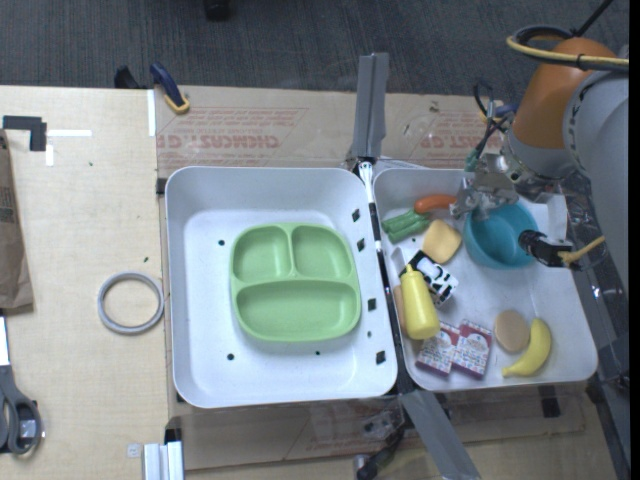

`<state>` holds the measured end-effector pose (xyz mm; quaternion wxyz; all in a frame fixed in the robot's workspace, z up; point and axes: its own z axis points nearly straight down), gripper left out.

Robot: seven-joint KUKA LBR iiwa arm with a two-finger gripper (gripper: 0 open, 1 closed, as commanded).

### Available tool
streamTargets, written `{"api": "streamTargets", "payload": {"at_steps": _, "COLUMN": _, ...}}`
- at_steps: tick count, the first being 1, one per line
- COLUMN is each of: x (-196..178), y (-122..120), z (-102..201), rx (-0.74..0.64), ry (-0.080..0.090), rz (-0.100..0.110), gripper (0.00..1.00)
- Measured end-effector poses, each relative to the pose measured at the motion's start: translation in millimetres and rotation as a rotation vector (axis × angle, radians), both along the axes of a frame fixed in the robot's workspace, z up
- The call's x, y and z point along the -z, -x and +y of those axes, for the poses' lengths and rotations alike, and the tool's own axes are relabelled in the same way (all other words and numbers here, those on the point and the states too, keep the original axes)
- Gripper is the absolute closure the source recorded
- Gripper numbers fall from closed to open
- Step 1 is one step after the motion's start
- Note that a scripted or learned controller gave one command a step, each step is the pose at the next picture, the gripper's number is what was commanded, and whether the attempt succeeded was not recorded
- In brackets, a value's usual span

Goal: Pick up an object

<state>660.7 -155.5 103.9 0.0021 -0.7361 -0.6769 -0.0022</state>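
Scissors [18, 420] lie at the counter's [80, 228] 7 o'clock corner, nearest the lens, only partly in frame. Up from them, at about 9 o'clock on the counter, rests a grey ring [131, 302], apart from the left bin [190, 368]. A brown paper bag edge [12, 238] runs along the far left.

Inside the left bin sits a green divided plate [295, 283], centred, with two small compartments toward 12 o'clock and one long compartment toward 6 o'clock.

The right bin [580, 368] holds the clutter. Along its 9 o'clock wall stands a yellow bottle [417, 304], lying lengthwise, with a black-and-white toy [435, 275] just beside it at its 1 o'clock. At the bin's 11 o'clock lie a green vegetable [403, 224] and an orange carrot [435, 204], near each other; a pale yellow block [441, 240] sits just below them. Toward 6 o'clock rests a red-and-white box [457, 348], with a tan round disc [512, 330] and a banana [533, 350] to its 3 o'clock, the disc touching the banana.

A blue bowl [500, 234] sits at the bin's 1 o'clock. The gripper [478, 196] hangs at the bowl's 11 o'clock rim, under the grey arm with its orange band [555, 83]; whether it is clenched or released cannot be told, nor whether it touches the bowl.
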Motion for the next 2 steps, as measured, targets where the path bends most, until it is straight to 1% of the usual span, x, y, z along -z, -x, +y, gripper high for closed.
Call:
{"api": "streamTargets", "payload": {"at_steps": 1, "x": -88.0, "y": 1.6, "z": 71.4, "rx": 0.120, "ry": 0.007, "rz": 0.001, "gripper": 1.00}}
{"api": "streamTargets", "payload": {"at_steps": 2, "x": -131.1, "y": 1.7, "z": 137.5, "rx": 0.077, "ry": 0.007, "rz": 0.002, "gripper": 1.00}}
